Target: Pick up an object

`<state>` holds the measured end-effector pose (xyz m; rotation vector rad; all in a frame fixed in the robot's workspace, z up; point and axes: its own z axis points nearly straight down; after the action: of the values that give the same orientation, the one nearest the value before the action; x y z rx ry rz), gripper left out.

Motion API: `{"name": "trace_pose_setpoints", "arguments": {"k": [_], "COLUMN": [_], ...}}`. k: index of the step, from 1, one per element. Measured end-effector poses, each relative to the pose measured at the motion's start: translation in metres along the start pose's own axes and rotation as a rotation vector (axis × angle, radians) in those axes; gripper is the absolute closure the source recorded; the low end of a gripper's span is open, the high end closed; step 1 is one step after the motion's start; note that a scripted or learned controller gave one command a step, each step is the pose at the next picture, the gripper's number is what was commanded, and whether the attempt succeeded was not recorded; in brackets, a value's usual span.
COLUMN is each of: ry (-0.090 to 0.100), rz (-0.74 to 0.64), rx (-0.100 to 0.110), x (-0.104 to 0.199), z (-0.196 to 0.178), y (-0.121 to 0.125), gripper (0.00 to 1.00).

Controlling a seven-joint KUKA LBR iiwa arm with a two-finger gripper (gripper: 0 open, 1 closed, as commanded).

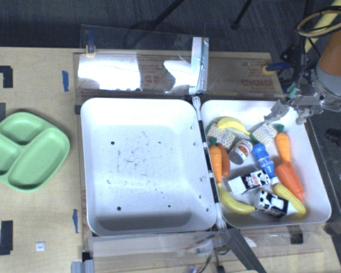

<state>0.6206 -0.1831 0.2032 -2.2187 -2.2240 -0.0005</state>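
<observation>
Tool point(285, 108) hangs over upper right corner of right bin point(321, 209), at end of grey arm reaching in from right; finger spread cannot be told, nothing seen between them; objects crowd right bin: yellow banana point(232, 124) near top, orange carrot point(216, 159) along left wall, blue bottle point(262, 158) in middle, second carrot point(288, 178) at right, cow-patterned carton point(271, 202) low; left bin point(142, 164) alongside; green divided plate point(25, 151) on bench point(34, 220) at far left.
</observation>
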Motion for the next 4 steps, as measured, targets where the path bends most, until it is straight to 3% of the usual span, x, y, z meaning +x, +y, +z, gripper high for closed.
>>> {"name": "trace_pose_setpoints", "arguments": {"k": [1,2,3,4], "ry": [-0.002,-0.001,0.01,-0.002], "rz": [-0.08,-0.316,-0.326,-0.553], "rx": [-0.003,-0.002,-0.006,0.001], "x": [0.029,-0.026,-0.032,0.009], "z": [-0.079,0.051,0.113,0.117], "y": [0.016,-0.027,-0.044,-0.01], "gripper": [0.0,0.0,0.0,0.0]}}
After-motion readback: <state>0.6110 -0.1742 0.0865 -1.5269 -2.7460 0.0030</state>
